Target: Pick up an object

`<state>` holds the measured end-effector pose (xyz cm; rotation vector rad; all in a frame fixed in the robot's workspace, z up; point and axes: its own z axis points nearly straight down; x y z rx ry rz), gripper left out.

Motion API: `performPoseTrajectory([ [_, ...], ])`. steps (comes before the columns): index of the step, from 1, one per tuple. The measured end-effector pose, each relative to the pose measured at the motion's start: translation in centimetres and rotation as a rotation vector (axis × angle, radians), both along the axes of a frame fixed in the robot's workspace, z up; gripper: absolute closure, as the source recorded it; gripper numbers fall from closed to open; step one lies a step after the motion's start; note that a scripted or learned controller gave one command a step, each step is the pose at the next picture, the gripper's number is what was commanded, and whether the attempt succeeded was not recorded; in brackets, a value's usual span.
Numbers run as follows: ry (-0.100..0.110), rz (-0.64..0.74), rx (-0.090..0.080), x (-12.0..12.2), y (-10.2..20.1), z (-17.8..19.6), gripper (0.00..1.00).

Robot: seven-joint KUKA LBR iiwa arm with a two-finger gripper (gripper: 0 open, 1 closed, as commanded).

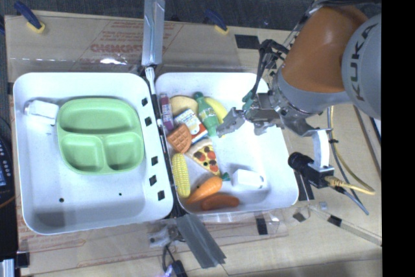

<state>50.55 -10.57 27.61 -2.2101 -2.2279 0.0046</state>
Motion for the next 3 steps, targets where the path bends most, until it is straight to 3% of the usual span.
performPoseTrajectory([
  [1,-0.005,0.154,-0.001,-1.2,2.2,3.4,0.00],
  [2,0.002,0.259,0.001,9.9,-2.6,-15.8,0.00],
  [3,-0.007,0.114,-0.002,15.3,-7.8,-15.4,0.00],
])
